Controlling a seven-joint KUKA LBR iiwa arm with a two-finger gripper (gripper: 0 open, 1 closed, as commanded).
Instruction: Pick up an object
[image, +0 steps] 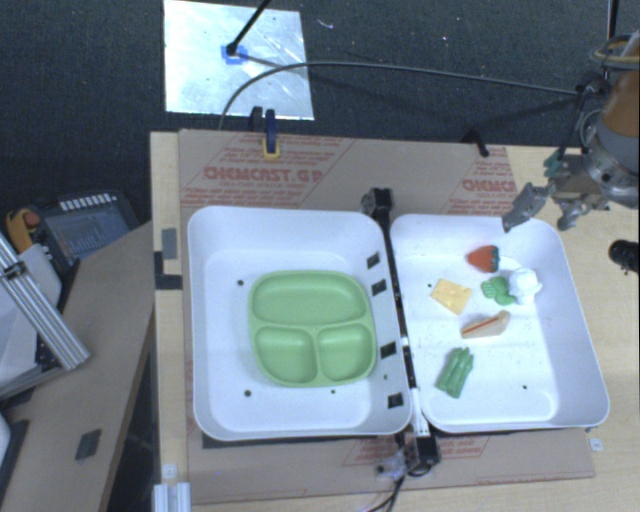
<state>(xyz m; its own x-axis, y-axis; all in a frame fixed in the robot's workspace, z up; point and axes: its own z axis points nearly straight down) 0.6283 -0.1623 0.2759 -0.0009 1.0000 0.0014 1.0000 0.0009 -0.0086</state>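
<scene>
Your tool hangs just past the far rim of the shallow white right-hand bin, its two fingers spread apart with nothing between them. Every candidate lies inside that bin: a red strawberry-shaped toy nearest the far rim, a yellow cheese-like wedge towards the bin's middle, a green-and-white broccoli-like piece just beside the strawberry, a tan and red hot-dog-shaped toy nearer you, and a green ridged vegetable toy closest to the near rim. Watch the cluster (strawberry and broccoli sit close): a descent there could nudge one aside or pinch two. A finger could also catch the far rim.
</scene>
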